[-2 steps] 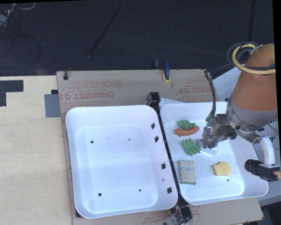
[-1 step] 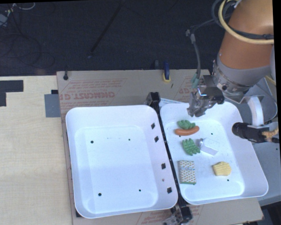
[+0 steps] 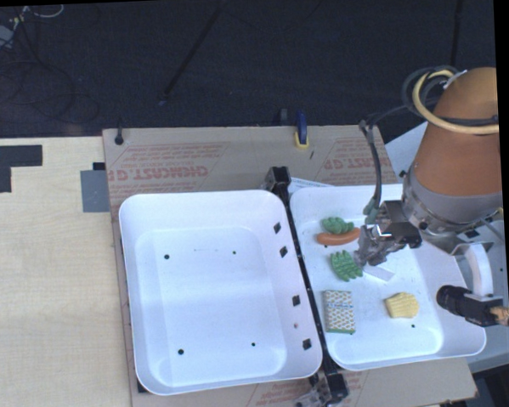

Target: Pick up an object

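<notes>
Orange-banded and bulky, the arm [image 3: 456, 145] fills the upper right, with its pincer [image 3: 377, 245] lowered into the right bin [image 3: 453, 345]. Taking that pincer as the landmark: a small orange piece [image 3: 338, 236] lies just to its left, a green leafy piece [image 3: 336, 226] touching it on the far side. Another green ridged piece [image 3: 346, 265] sits just below-left of the pincer, a patterned rectangular block [image 3: 338, 310] further down, and a yellow ridged chunk [image 3: 402, 305] below it. The left bin [image 3: 147, 272] lies well beyond these.

Whether the pincer is parted or closed I cannot tell; its tips blur against a pale scrap beneath them, and nothing shows clearly between them.

The orange piece looks the likeliest target. Its long axis runs left to right, pointing towards the pincer. Closing along that axis could slide it away, or catch the greens crowding it.
</notes>
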{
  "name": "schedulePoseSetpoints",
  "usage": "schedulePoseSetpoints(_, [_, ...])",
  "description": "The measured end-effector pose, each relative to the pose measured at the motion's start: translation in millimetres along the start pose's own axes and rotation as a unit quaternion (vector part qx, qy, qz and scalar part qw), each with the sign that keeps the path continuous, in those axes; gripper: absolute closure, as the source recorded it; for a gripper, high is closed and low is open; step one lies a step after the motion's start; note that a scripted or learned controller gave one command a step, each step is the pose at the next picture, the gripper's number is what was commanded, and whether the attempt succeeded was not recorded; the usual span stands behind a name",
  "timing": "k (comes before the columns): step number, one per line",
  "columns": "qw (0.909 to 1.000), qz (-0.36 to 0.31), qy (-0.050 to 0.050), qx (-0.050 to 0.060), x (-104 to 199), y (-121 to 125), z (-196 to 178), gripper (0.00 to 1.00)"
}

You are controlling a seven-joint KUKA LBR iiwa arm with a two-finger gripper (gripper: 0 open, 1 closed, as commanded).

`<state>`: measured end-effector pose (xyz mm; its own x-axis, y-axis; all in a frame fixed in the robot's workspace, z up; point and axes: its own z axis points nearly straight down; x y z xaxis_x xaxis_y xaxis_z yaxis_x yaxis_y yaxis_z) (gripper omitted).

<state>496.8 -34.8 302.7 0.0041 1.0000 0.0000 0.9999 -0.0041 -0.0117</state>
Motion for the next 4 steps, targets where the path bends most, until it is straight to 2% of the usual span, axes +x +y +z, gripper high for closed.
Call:
schedulePoseSetpoints(1, [1.0,-0.004,0.0,-0.009,44.4,49.5,-63.1,1.0])
schedulePoseSetpoints(2, [1.0,0.001,-0.001,0.0,-14.2,-4.1,6.9,1.0])
schedulePoseSetpoints(3, [0.9999,-0.005,0.0,-0.009,45.2,54.6,-56.4,1.0])
schedulePoseSetpoints(4, [1.0,0.002,-0.001,-0.001,-20.8,20.2,-0.9,1.0])
